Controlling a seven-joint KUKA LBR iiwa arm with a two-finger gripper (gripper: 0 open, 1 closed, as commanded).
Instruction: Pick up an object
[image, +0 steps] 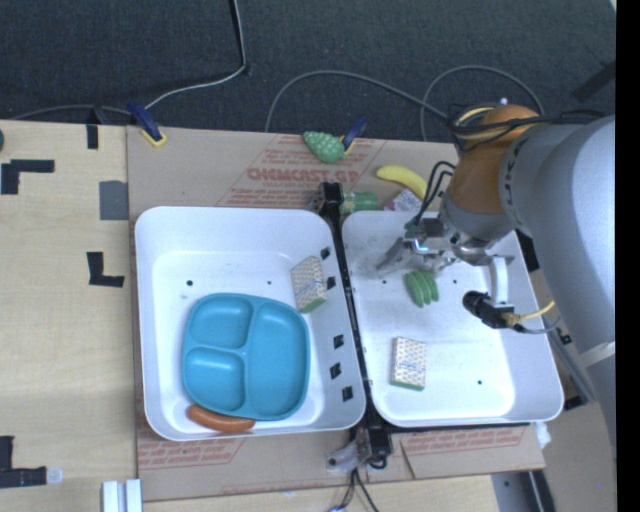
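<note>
The camera view looks down on a tabletop (60, 300) carrying two white bins. In the right bin (520, 385), the grey arm's tool (412, 252) hangs low at the far side, just above a small green ridged object (422, 288); whether it is apart or together I cannot tell. A patterned block (409, 362) lies nearer in that bin. The left bin (160, 240) holds a blue divided plate (246, 355), an orange sausage-like piece (220, 420) at its near edge, and another patterned block (310, 283) against the right wall. A banana (400, 178) rests beyond the bins
</note>
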